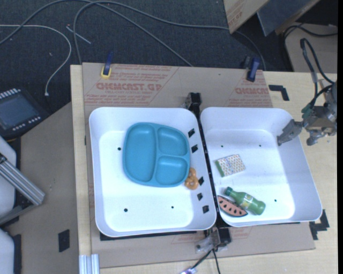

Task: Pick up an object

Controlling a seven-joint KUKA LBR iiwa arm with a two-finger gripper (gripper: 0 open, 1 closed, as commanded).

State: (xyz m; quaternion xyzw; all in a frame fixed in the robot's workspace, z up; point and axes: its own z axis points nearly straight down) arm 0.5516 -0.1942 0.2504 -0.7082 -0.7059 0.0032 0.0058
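Note:
In the right bin (292, 176) lie a small speckled packet (230, 165), a green bottle (245, 201) on its side, and a watermelon slice (230, 207) against the bottle near the front left corner. My gripper (300, 134) hangs over the bin's right rim near the back. It is open, with nothing between its fingers, and well apart from all three objects. In the left bin (107, 208) a small orange-brown piece (191, 180) rests against the right edge of a blue divided plate (156, 154).
A black divider with clips (196, 155) runs between the two bins. Blue clamps (107, 69) (252, 68) hold the cardboard at the back. Cables trail over the dark floor behind the bench, and a cardboard box (244, 12) stands at the top right.

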